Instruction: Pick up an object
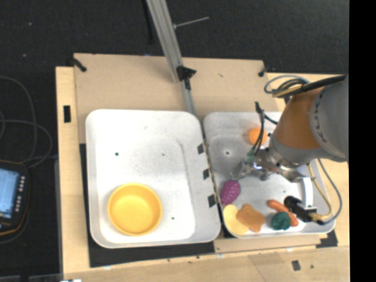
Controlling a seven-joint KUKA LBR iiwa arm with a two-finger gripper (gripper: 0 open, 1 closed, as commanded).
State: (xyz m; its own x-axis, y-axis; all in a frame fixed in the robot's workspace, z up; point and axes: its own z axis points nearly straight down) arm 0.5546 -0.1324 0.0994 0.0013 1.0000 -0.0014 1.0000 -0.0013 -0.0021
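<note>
My gripper (pixel 251 168) hangs low over the middle of the right bin (pixel 220 131), under the grey arm with its orange band. Its fingertips sit just above and right of a purple grape bunch (pixel 230 189), with no object seen between them. An orange ball (pixel 255 136) lies at the bin's back, partly hidden by the arm. Along the bin's front lie a yellow piece (pixel 230 214), a tan toast-like piece (pixel 251 217), a green object (pixel 281 220) and an orange carrot (pixel 277 205).
The left bin (pixel 141 140) holds a yellow bowl (pixel 134 208) at its front left. A metal pole (pixel 167 34) slants up from between the bins. Black clips (pixel 207 172) line the divider. Cables (pixel 326 187) trail along the right bin's right edge.
</note>
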